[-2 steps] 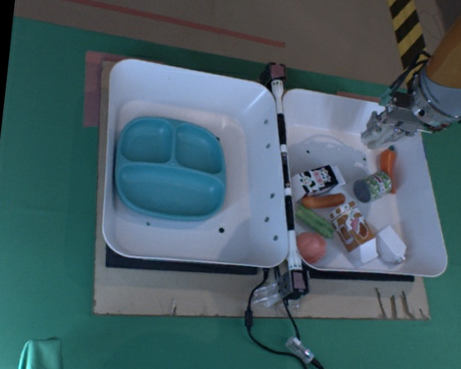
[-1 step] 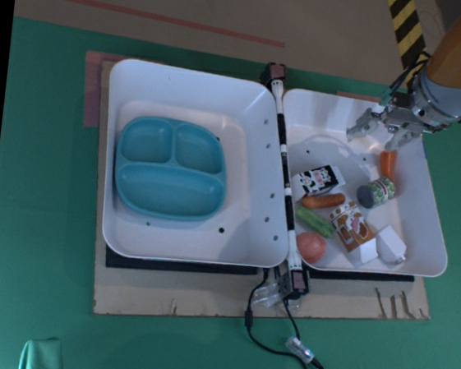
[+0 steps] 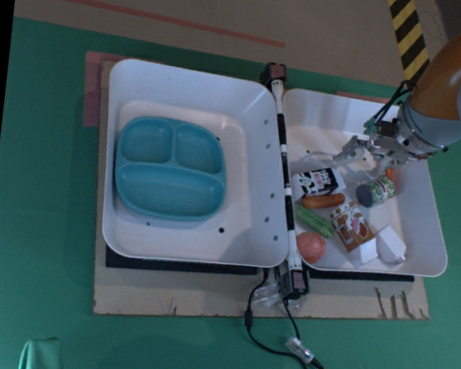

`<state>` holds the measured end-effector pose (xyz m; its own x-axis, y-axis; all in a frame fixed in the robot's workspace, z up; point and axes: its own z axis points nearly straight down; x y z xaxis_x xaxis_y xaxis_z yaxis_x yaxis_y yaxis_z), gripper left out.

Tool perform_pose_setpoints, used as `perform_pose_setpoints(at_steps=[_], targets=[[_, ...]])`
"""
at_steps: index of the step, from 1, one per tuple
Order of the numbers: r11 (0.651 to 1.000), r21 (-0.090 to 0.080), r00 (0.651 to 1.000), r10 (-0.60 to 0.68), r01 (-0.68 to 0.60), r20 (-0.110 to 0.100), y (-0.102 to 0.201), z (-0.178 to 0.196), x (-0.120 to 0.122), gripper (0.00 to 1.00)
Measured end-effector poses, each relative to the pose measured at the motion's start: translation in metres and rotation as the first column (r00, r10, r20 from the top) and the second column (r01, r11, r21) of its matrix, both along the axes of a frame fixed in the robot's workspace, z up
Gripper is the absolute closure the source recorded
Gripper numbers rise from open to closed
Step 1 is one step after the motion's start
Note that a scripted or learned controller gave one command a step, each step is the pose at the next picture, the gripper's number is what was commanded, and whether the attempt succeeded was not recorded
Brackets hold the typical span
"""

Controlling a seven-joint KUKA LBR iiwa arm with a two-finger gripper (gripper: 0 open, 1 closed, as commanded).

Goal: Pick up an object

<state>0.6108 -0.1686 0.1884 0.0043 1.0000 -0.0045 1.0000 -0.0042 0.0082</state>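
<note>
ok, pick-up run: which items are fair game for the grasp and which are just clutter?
Candidates, right bin:
milk carton
can
carrot
green vegetable
snack box
white block
red fruit
gripper above them

Bystanders:
blue divided plate in left bin
cables

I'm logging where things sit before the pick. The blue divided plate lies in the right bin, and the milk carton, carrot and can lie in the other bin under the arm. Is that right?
Not quite. The camera view shows the blue divided plate in the left bin. The milk carton, carrot and can lie in the other bin, under the arm.
</note>
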Motion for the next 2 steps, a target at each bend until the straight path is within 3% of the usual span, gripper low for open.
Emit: perform_pose_setpoints(at_steps=[1,2], targets=[[1.0,-0.001,1.0,-0.001,0.001,0.0,0.026,0.0,-0.041,0.0],[1.0,-0.006,1.0,-0.001,0.001,0.016,-0.007,-0.002,-0.095,0.0]])
